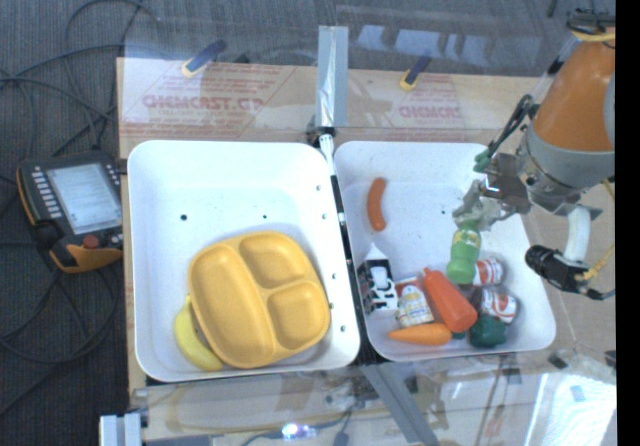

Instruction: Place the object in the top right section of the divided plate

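The gripper [478, 206] hangs over the right part of the right bin [440, 159], reaching in from the right under the arm's grey wrist and orange band. Its dark fingers point down toward the top of a green bottle [463, 254], and their tips sit right at the bottle's cap; whether they close on it or only hover above cannot be told, nor can the width of the gap between them. The green bottle stands slightly tilted near the bin's right wall, at the upper edge of a crowded pile. Touching or just beside it lie a small red-and-white can [489, 272], a red-orange pepper-like piece [450, 301] and a second can [500, 307] below that, with a dark green item [487, 333] in the corner. Further left in the pile are a labelled white packet [412, 303], an orange carrot [421, 335] along the bottom wall, and a black-and-white box [376, 284] against the divider. A sausage [376, 204] lies alone, well apart, in the bin's upper left. The yellow divided plate [258, 296] rests in the lower part of the left bin [200, 184], its sections bare, with a banana [190, 339] partly tucked under its lower left rim. A handheld control pendant [70, 209] lies on the floor left of the bench.
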Motion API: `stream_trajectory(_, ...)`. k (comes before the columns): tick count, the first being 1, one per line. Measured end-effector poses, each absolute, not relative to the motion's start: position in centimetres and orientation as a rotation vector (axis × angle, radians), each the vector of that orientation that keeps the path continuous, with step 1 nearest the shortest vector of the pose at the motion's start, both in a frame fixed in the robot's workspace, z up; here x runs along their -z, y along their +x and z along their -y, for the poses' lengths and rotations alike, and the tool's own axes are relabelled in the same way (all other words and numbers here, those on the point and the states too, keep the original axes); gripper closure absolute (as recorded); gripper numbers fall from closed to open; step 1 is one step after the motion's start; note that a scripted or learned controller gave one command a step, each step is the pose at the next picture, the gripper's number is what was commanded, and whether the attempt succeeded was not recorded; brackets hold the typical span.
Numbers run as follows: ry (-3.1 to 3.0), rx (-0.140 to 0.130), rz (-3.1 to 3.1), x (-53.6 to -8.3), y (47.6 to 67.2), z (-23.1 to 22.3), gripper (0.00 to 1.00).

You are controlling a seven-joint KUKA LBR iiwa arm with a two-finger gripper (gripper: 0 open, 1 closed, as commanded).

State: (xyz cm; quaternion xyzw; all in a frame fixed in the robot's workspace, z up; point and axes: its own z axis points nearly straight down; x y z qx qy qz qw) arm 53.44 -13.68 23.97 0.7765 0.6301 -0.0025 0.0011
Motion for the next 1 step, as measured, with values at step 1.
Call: stream_trajectory(1,2.379,0.005,-2.056,-20.57,51.85,8.5,1.0)
